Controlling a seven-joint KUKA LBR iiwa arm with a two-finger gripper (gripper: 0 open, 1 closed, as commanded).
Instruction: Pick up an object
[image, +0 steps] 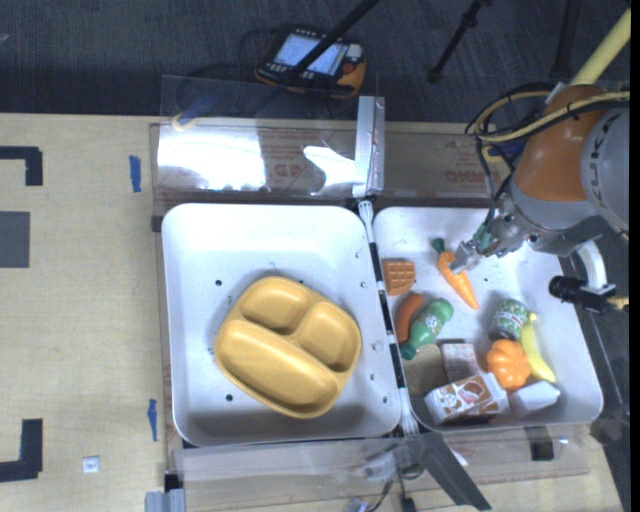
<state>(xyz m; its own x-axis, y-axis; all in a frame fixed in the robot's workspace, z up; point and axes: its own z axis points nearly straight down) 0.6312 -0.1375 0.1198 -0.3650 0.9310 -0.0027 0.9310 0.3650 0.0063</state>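
the end effector (468, 258) was down in the right bin (578, 400), its tip right at the top end of the carrot (459, 283). how far apart it stood, and whether it had hold of anything, could not be told; the tip was too small and blurred against the carrot's head. my read: this was the reach-and-grasp step, with the carrot as the likely target and nothing lifted yet. the carrot lay on the bin floor, slanting down toward the bin's middle.

the next move called for a firm close across the carrot's thick end, then a straight lift. the carrot looked smooth, tapered, hard plastic, so i judged it could squirt out of a pinch near the taper.

outward from there: a small waffle (398, 274) with a grid texture lay just to the left, near the divider. below it a green bottle (428, 326) rested against a reddish rounded piece (407, 313), touching. further right sat a green can (509, 319), a yellow banana (535, 352) and an orange fruit (507, 364), packed close together. a printed carton (466, 397) lay near the bin's front edge, flat-faced and boxy.

the left bin (190, 240) held a yellow tray (288, 345), glossy and rounded, with three moulded hollows. both bins were shallow, white and smooth, set on a pale wooden desk (80, 300).
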